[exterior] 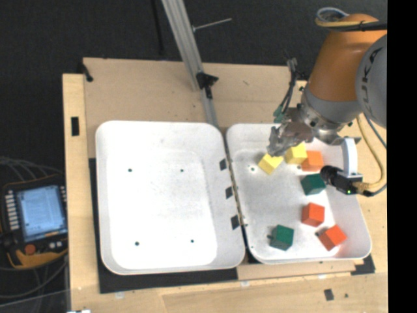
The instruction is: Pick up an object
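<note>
gripper: your gripper (pixel 280 146) sits low over the right bin (pixel 255 243), far end; can't tell its state from here
target: yellow block (pixel 269 163) tilted, just under the gripper tip, touching or nearly
neighbours: second yellow block (pixel 298 152), orange blocks (pixel 313 214), green blocks (pixel 282 237)
left bin (pixel 111 142): beside it

The gripper (pixel 280 145) partly covers a yellow block (pixel 296 152) near the right bin's (pixel 251 243) far edge; the arm (pixel 342 70) is cut off at the frame's right.
</note>
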Motion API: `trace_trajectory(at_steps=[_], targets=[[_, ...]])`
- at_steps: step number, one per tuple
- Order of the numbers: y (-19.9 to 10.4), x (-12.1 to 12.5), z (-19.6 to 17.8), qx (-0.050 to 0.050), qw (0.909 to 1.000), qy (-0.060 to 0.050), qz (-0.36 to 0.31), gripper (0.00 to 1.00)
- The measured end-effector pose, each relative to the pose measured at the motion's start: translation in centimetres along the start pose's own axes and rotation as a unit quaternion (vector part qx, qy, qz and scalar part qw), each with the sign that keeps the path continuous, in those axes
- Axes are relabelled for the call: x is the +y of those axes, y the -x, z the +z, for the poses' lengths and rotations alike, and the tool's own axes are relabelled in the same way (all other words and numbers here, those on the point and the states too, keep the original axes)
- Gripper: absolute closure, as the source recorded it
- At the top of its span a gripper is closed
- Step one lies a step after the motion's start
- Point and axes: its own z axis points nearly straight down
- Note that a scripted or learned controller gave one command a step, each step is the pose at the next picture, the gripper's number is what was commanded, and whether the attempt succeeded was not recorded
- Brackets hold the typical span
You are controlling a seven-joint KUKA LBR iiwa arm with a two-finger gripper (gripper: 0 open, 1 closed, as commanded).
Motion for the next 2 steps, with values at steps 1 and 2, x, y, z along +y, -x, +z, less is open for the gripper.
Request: trace_trajectory(at_steps=[1, 2], targets=[[-5.9, -0.2, 0.9, 0.001, 1.0000, 0.000, -0.001, 1.00], [-11.4, -2.1, 1.8, 0.001, 1.0000, 0.000, -0.001, 1.00]])
